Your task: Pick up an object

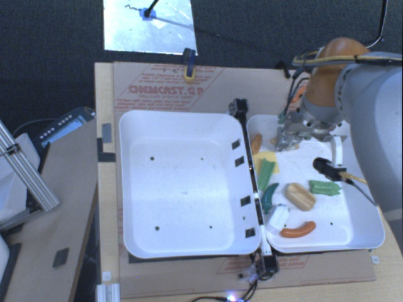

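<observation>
Nearest me in the camera view, a red-orange sausage [297, 230] lies along the near edge of the right bin [352, 234]. A small white block [278, 217] sits just beside it, toward the near-left corner. Further in are a tan bun [300, 196], a green piece [324, 187] to its right, and a dark green curved piece [269, 195] close to the bin's left wall. Beyond those, a yellow-green block [266, 164] rests by the left wall and an orange piece [256, 143] lies toward the far-left corner.

The hand [288, 140] hangs low over the far-left part of that bin, just beside the orange piece and near the yellow-green block. I cannot tell whether it is wide or narrow, or whether it has anything.

These look to me like toy foods: light, probably smooth and a little slippery. I'd go for the yellow-green block, across its flat sides at mid-length. The orange piece sits so close to the wall that I judge it awkward to take.
</observation>
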`<state>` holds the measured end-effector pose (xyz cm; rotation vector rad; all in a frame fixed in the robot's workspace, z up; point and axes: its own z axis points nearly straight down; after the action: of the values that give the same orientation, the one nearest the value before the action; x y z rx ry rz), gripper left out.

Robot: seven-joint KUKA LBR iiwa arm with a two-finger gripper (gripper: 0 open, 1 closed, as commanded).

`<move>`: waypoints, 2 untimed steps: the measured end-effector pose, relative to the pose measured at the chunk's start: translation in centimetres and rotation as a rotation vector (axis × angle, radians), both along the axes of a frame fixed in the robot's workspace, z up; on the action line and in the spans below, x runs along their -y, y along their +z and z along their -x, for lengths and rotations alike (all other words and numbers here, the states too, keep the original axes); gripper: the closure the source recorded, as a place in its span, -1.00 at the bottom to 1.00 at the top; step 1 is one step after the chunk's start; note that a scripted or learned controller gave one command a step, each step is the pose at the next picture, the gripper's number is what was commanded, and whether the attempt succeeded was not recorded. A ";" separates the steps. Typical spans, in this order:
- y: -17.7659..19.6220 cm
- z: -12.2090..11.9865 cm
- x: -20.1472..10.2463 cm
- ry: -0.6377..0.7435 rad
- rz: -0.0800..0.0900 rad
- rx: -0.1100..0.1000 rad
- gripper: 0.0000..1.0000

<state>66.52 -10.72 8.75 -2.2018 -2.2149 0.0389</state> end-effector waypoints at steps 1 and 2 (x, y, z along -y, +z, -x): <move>10.5 -0.6 -7.6 0.006 -0.006 0.042 1.00; 20.5 0.3 -13.9 0.006 -0.008 0.045 1.00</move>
<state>66.26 3.22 29.22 -2.2140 -2.2397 -0.0190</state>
